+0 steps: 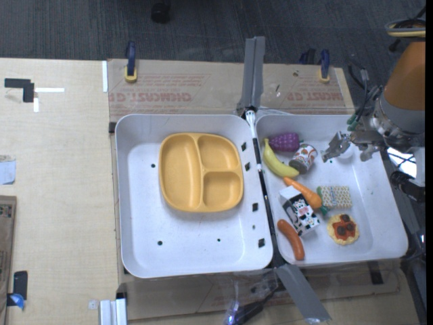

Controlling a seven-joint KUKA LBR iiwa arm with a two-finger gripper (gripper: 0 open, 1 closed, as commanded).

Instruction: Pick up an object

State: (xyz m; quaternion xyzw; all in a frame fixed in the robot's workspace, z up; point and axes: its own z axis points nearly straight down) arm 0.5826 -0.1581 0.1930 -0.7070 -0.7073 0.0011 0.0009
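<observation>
The right bin (379,202) holds a purple bunch of grapes (284,141), a banana (272,161), a small can (304,157), a carrot (304,191), a waffle-like cracker (336,196), a black-and-white carton (300,211), a small pizza (344,229) and a sausage (291,239). My gripper (350,147) hangs over the upper right part of this bin, open, with nothing between its fingers. It is to the right of the can and above the cracker.
The left bin (135,202) bears a yellow divided plate (201,171). A metal divider (254,73) rises between the bins at the back. Blue clamps (130,63) hold cardboard behind them. The arm's orange band (409,80) is at the right edge.
</observation>
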